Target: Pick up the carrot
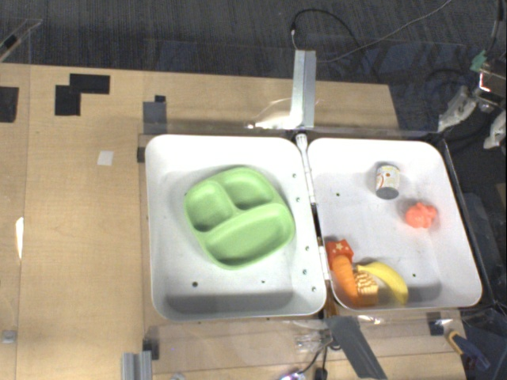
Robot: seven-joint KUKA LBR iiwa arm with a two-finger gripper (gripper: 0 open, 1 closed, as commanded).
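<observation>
The orange carrot (345, 276) lies at the front left corner of the right bin (444, 212), close against the bin's left wall. It rests between a small red item (341, 249) behind it and a yellow banana (386, 279) on its right, touching a yellowish-orange piece (366, 289) at its front end. At the far right edge, beyond the bins, part of the arm's hardware (485, 101) shows; the gripper itself cannot be made out there.
The left bin (166, 291) holds a green divided plate (238, 215). In the right bin a small white can (386, 181) stands near the back and an orange-red round fruit (421, 215) lies at the right. A metal post (305, 89) rises behind the bins.
</observation>
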